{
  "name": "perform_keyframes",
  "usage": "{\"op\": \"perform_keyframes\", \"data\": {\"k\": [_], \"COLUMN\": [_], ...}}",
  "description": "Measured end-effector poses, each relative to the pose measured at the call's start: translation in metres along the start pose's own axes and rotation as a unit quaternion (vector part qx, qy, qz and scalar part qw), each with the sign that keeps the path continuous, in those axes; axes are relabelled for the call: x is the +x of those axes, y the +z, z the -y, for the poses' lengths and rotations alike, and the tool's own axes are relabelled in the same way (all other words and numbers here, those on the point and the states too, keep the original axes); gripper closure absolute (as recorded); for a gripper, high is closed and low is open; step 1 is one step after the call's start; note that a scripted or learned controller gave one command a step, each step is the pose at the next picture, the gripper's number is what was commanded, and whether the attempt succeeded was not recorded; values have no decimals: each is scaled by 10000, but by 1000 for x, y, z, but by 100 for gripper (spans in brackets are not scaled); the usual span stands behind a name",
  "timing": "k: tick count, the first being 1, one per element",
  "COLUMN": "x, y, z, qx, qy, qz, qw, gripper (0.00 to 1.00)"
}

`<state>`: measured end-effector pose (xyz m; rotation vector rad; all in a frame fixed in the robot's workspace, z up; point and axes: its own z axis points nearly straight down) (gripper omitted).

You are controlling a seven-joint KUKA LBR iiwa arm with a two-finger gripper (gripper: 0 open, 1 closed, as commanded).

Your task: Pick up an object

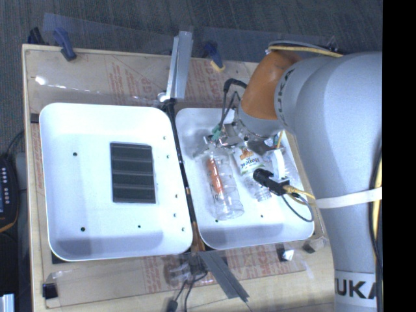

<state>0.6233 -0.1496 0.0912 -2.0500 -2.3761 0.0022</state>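
**A:** What colours are the two bins?

**B:** Both are plain white. The left bin (58,174) carries a dark grey panel (133,172), ribbed into four horizontal bands. The right bin (247,238) is glossy white.

**A:** And the things in the right one?

**B:** A clear bottle (224,190) with an orange-brown strip along it, and a white packet (249,160) with green print.

**A:** The robot?

**B:** The arm (338,129) is pale grey, with an orange band (263,90) and black lettering on its body.

**A:** What about the surroundings?

**B:** The table (104,77) is pale tan with faint red printed lettering. It bears two blue clamps (65,44). The floor (195,5) is dark grey and speckled.
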Motion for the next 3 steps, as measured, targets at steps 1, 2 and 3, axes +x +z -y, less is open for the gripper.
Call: {"op": "perform_keyframes", "data": {"k": [1, 2, 3], "x": [18, 17, 82], "y": [0, -11, -101], "z": [48, 48, 11], "qx": [1, 4, -13], "qy": [-220, -236, -136], "qz": [1, 8, 2], "qw": [9998, 9997, 9999], "gripper": [0, 100, 100]}}
